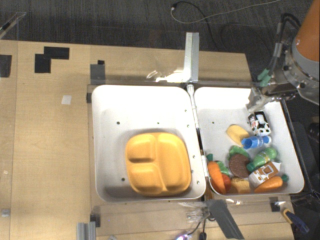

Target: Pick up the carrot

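Evidently at the approach step, with nothing lifted yet. Gripper (257,102) hanging over the far right corner of the right bin (216,104), above bare white floor and just beyond a small black-and-white toy (259,124); open or closed, cannot tell from this slant. Nothing seen held. Carrot (270,184) most likely the tapered orange piece lying flat at the near right edge of that bin, tucked against a small brown carton (264,171); well apart from the gripper, across the whole pile. Worth caution: a second orange piece (216,176) sitting in the near left corner, possibly the real target. Next, probably: travel toward the near edge, line up across the carrot's narrow width, then descend without snagging the carton or the bin wall.
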{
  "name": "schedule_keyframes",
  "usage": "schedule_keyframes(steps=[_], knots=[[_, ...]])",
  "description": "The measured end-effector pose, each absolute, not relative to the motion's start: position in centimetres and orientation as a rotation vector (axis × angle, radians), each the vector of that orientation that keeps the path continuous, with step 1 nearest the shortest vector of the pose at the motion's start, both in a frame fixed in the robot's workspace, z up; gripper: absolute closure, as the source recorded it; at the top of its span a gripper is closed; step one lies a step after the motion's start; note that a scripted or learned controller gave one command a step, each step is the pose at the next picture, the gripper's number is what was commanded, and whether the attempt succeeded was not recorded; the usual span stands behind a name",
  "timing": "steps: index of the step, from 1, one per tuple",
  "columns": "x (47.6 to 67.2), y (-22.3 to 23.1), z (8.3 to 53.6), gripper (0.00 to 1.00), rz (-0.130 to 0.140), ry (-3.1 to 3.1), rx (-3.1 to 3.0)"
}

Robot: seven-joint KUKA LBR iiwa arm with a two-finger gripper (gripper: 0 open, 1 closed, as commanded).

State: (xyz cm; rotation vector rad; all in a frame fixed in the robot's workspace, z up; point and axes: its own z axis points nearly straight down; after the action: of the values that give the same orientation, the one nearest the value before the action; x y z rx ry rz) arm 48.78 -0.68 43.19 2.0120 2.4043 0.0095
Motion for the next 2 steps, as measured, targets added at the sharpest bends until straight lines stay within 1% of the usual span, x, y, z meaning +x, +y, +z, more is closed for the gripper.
schedule_keyframes(steps=[1,2], knots=[[54.3,1.6,43.6,1.00,0.006,2.209,2.228],[58.2,2.2,42.3,1.00,0.006,1.864,2.525]])
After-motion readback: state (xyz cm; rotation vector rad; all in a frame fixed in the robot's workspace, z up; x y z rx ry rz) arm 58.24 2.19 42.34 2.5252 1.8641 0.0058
